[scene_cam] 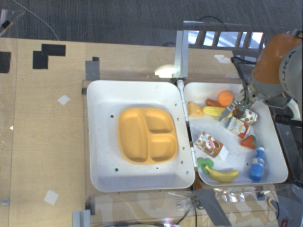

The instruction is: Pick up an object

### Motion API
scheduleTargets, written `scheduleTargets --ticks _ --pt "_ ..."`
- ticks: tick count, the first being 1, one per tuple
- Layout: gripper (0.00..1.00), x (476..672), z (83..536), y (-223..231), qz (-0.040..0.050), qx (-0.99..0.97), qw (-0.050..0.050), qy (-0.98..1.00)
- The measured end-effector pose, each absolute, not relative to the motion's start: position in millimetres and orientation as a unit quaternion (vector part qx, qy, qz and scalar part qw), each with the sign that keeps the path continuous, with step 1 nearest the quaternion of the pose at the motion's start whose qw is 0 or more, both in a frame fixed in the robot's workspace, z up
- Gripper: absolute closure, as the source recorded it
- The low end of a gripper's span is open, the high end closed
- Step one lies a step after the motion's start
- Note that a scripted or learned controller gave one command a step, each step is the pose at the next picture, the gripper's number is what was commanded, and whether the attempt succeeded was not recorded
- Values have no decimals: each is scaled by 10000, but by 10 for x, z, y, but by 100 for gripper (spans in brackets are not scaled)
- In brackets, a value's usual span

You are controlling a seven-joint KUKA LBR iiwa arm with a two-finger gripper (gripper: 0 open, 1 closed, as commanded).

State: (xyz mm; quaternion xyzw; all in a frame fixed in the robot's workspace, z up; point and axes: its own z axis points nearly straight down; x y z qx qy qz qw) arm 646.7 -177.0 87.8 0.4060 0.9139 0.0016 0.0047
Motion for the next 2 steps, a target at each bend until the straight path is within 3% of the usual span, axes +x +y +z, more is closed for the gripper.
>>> scheduleTargets --ticks 1,2 --pt "100 6489 1012 -1774 12 4027 85 9153" --pt "100 6302 1921 -1470 26 6866 40 7270"
